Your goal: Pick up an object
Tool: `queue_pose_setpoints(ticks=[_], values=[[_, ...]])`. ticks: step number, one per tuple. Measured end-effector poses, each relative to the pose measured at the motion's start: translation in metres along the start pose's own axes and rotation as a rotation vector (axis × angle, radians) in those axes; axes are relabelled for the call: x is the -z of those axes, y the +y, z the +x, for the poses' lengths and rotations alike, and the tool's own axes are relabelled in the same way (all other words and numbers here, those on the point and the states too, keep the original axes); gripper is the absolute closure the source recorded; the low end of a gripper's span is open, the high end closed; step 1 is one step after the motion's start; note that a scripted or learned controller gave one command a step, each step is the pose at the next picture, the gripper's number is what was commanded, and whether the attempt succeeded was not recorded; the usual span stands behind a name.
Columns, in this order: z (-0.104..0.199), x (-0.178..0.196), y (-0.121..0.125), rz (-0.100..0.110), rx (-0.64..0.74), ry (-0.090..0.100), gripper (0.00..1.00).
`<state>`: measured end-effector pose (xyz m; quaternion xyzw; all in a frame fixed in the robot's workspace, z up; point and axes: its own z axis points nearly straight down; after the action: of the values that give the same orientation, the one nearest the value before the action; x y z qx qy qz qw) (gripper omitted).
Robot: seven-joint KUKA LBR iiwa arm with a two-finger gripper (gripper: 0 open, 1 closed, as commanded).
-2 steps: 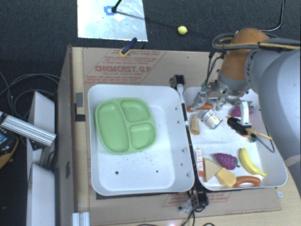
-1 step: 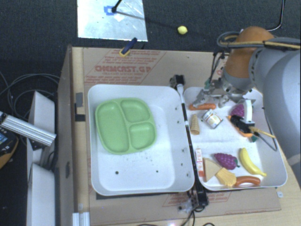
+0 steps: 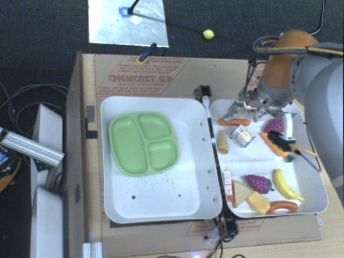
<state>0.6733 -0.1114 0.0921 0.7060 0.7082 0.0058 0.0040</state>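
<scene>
My gripper [image 3: 244, 109] hangs low over the far left corner of the right bin [image 3: 317, 190], just above an orange sausage [image 3: 235, 122]. Close by lie a small can [image 3: 243, 136], an ice-cream cone [image 3: 222, 142], purple grapes [image 3: 274, 126] and a carrot [image 3: 273, 143]. Nearer the front are a second bunch of grapes [image 3: 258, 183], a banana [image 3: 285, 184], a cheese wedge [image 3: 241, 192] and another orange sausage [image 3: 282, 207]. Nothing is seen lifted off the bin floor.
The left bin [image 3: 188, 198] holds a green divided plate [image 3: 144, 143]. A black clip [image 3: 203, 93] sits on the wall between the bins. Beyond the cardboard lie a metal sheet [image 3: 128, 14] and a yellow ball [image 3: 208, 34]. The grey arm [image 3: 317, 85] covers the right bin's far right corner.
</scene>
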Motion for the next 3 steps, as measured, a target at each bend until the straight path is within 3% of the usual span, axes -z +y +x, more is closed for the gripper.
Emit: queue_pose_setpoints(ticks=[1, 3], values=[[0.0265, -0.0008, -0.0002, -0.002, 0.001, -0.006, 0.00], [0.0252, -0.0006, 0.0000, -0.003, 0.000, -0.005, 0.00]])
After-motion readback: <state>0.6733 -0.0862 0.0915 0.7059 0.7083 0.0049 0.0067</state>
